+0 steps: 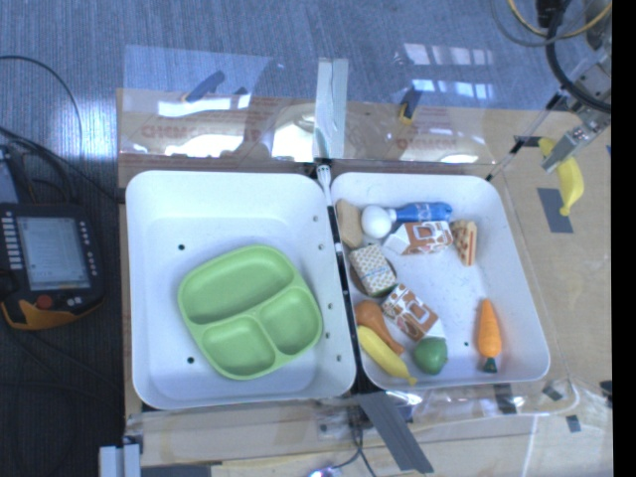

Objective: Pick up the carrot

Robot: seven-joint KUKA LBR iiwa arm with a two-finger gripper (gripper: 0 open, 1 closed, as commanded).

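jaws (568,147) top right, off bins, carrot (487,332) untouched.

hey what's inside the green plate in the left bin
Nothing that I can see: all three compartments of the green plate show bare green surface. It lies in the left bin. What is under the plate is covered. The carrot lies in the right bin.

Robot arm, visible portion
Dark and grey hardware (568,8) at the tabletop's far right corner, looped with yellow and black cables (527,13); finer markings are too small to tell.
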